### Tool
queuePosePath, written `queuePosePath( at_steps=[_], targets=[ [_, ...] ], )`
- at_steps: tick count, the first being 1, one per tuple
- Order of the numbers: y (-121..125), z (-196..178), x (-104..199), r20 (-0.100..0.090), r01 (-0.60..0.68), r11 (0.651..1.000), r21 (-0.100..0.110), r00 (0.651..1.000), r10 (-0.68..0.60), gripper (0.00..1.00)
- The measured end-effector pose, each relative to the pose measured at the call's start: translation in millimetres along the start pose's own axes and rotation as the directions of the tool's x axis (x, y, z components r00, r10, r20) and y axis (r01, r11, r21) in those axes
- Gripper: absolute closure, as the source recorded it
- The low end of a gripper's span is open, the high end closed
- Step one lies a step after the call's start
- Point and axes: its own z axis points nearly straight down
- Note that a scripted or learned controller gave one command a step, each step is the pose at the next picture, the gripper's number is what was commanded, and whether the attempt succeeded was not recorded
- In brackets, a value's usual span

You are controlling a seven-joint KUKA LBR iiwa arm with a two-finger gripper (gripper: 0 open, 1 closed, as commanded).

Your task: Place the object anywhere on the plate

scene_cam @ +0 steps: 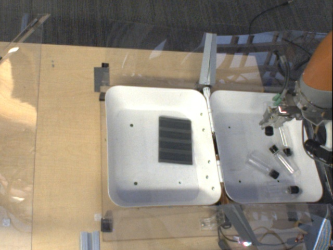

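- camera view: two shallow white plastic bins sit side by side on a pale wooden bench (57, 139), their inner edges almost touching.
- the left white bin (125, 186) carries a dark grey ribbed rectangular plate (175, 139) lying flat near its middle, long side running up and down the picture.
- the right white bin (237, 189) holds several clear plastic vials with black caps, scattered over its right half.
- one clear vial (283, 134) lies just below the tool, its black cap (268, 130) close to the tool's tip.
- another clear vial (261, 166) lies slanted lower down, with its cap toward the lower right.
- a further clear vial (285, 163) lies just to the right of that one, with small black caps near its upper end.
- a lone black-capped piece (294, 190) rests near the bin's lower right corner.
- all the vials lie in the right bin, well apart from the ribbed plate.
- the grey arm with the orange band (318, 69) reaches in from the right edge, above the upper right part of the right bin.
- the two-finger gripper (278, 113) hangs low over that bin, close to the uppermost vial; i cannot tell whether it is released or clenched, and no vial is clearly seen within it.
- a grey metal bracket (208, 59) stands behind the gap between the bins.
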Motion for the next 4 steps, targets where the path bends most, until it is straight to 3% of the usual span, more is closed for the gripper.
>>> queuePosePath(
  at_steps=[1, 2, 3, 4],
  targets=[
    [35.8, -70.2, 26.5, 0.001, -0.217, 0.976, 0.000, 0.976, 0.217, 1.00],
    [80.8, -124.1, 70.1, 0.001, -0.584, 0.811, 0.001, 0.811, 0.584, 1.00],
    [101.5, -20.5, 73.6, 0.006, -0.934, 0.356, 0.003, 0.356, 0.934, 1.00],
    [94.2, 3.6, 118.4, 0.004, -0.767, 0.641, 0.006, 0.641, 0.767, 1.00]
  ],
)
